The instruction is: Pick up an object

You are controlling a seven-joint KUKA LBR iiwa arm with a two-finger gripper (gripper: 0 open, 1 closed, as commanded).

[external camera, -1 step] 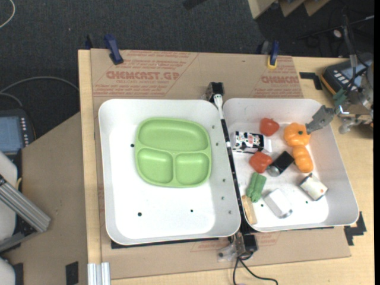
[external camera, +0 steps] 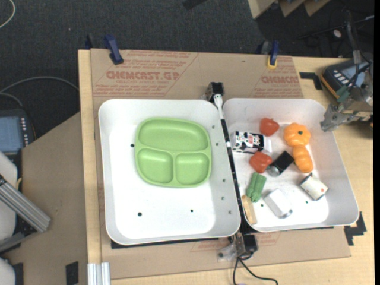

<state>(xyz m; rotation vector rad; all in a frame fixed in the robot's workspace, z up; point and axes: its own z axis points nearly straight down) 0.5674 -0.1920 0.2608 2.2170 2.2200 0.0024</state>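
At the left, the left bin (external camera: 119, 218) bears a green divided plate (external camera: 173, 152), lying flat and well apart from everything the task could want. Across the divider, the right bin (external camera: 341, 209) is crowded: a black-and-white cow-patterned carton (external camera: 247, 141) lies against the dividing wall, with a red piece (external camera: 269, 126) just beside it, another red piece (external camera: 260, 161) below, and a green piece (external camera: 256, 187) nearer the front wall. A black cylinder (external camera: 281, 163) touches an orange pumpkin-like toy (external camera: 298, 145), and a clear plastic item (external camera: 278, 204) and a small white cylinder (external camera: 313, 186) lie near the front. At the far right edge, the gripper (external camera: 344, 114) seems to sit outside the bin, over its rim; how far its jaws are parted cannot be told, and nothing is seen between them. The likely trouble is the crowding: a descent onto the cluster could pinch two things at once, or nudge a round toy aside and close on nothing.
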